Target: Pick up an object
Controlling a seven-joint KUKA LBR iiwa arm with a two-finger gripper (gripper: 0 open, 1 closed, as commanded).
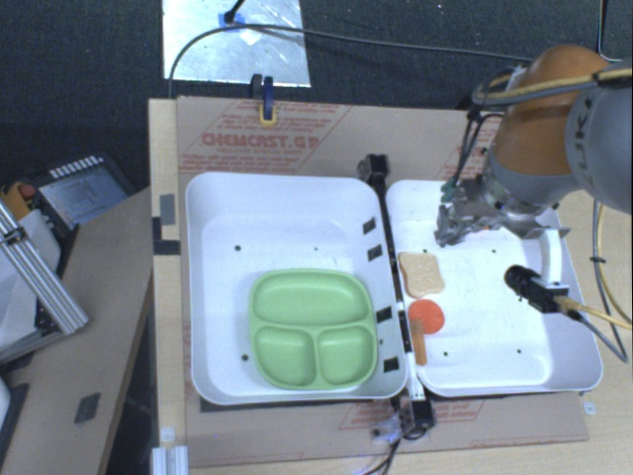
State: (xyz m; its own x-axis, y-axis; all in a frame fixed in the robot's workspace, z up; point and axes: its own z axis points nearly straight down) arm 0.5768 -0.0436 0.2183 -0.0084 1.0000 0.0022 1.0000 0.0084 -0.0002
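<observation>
**A:** Which step are you on?

**B:** From the camera view, I judge it the approach. My tool (pixel 457 224) hangs over the upper left of the right bin (pixel 569 364); I cannot tell whether it is released or clenched, and I see nothing in it. The nearest things to take lie lower left of it, by the divider: a slice of bread (pixel 421 273), a round red piece (pixel 427 316) just below it, and a thin orange stick (pixel 417 342) touching that.

**A:** And next?

**B:** I would shift down-left over the bread, then descend.

**A:** Any writing?

**B:** Red print on the brown board (pixel 297 132) across the worktop, upper centre, reads roughly "CHEMCAST". The green divided plate (pixel 312 327) in the left bin (pixel 213 265) is unmarked.
</observation>
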